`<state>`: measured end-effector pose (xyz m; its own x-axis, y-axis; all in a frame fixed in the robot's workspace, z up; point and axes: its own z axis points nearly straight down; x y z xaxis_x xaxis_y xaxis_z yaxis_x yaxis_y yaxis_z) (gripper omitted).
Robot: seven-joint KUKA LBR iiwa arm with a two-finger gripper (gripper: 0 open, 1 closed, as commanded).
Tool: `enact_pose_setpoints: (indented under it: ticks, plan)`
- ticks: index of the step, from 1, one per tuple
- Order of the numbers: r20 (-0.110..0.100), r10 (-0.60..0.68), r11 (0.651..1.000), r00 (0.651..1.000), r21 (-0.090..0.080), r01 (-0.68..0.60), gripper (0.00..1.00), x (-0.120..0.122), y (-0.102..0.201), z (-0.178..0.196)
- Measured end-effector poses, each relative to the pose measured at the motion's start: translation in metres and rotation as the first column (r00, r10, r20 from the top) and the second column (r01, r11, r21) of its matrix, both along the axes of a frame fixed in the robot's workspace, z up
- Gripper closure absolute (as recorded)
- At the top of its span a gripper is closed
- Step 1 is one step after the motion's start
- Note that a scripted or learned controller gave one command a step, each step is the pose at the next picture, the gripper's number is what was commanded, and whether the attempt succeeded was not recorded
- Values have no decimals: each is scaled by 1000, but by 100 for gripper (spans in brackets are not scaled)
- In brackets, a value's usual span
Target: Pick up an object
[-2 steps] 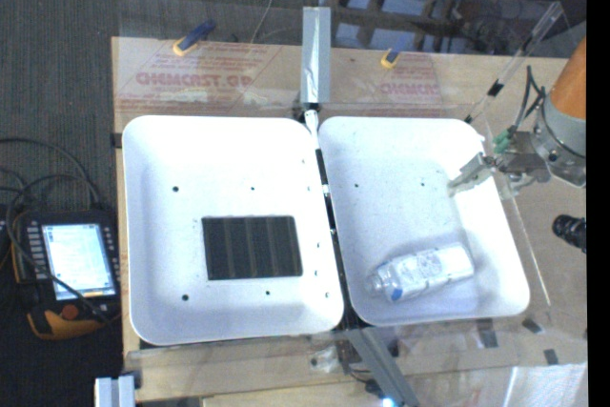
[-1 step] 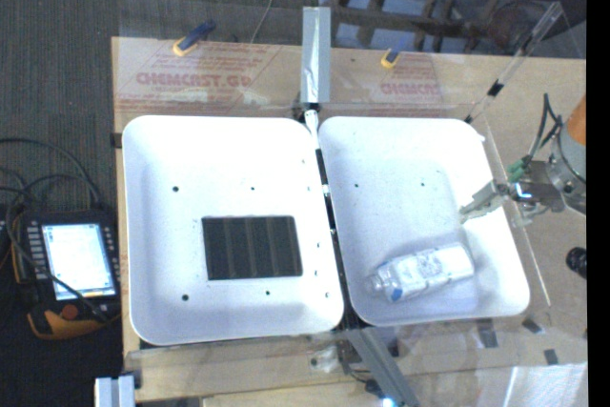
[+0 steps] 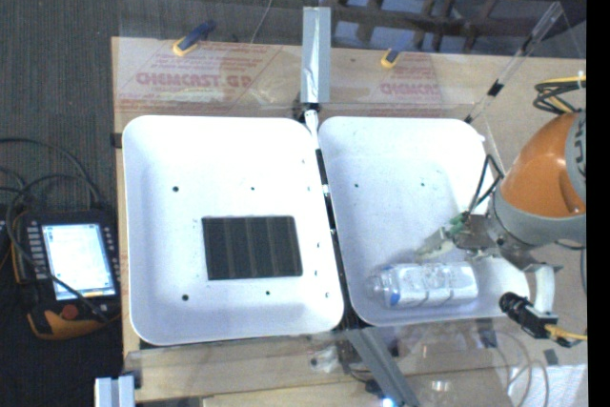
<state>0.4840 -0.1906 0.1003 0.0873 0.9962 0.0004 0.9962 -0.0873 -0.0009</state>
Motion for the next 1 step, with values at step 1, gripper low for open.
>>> enact_pose_setpoints:
  ticks: [1]
  plan:
    - [-1, -424, 906, 906, -5, 424, 0, 69, -10, 38]
